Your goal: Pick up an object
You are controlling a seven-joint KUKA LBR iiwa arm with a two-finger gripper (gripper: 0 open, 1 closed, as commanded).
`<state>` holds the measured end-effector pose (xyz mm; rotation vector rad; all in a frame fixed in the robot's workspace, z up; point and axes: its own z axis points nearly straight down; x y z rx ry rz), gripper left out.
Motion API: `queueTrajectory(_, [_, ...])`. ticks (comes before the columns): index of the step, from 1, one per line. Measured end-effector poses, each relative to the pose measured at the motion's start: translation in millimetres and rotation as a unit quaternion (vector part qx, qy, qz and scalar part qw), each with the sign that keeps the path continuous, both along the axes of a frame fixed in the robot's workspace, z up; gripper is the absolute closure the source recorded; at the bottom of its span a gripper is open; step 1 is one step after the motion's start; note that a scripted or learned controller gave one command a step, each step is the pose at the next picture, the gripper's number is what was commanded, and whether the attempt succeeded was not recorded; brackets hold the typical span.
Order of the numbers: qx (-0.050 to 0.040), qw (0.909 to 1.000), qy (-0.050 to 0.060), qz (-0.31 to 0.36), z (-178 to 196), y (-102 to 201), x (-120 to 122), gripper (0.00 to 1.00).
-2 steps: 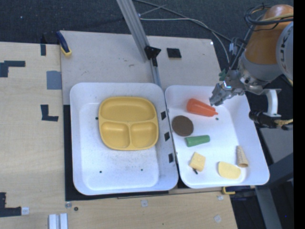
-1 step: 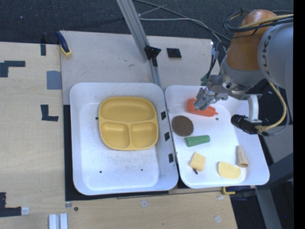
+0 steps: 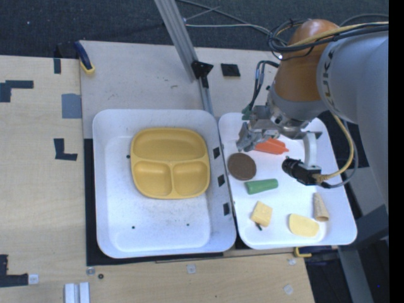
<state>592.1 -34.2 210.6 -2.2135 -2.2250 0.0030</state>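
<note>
Your pincer (image 3: 247, 139), its opening impossible to judge, hangs over the right bin (image 3: 338, 229) beside one orange piece (image 3: 273, 147). Below lie one brown disc (image 3: 242, 166), one green stick (image 3: 262, 185), two yellow pieces (image 3: 261, 213). One yellow tray (image 3: 170, 162) occupies the left bin (image 3: 113, 207).

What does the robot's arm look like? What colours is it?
The arm is big, round and smooth grey, with a shiny orange band above the wrist. Part of some dark lettering shows on the grey shell. Black and yellowish cables loop around it. The gripper at the end is grey metal.
</note>
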Motion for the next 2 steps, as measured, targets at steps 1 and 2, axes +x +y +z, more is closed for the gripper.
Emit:
queueTrajectory(1, [-0.0001,1.0000,0.000,0.000,-3.9,55.9,-5.9,1.00])
queueTrajectory(2, [0.0001,1.0000,-0.001,0.001,10.2,109.1,-20.8,1.00])
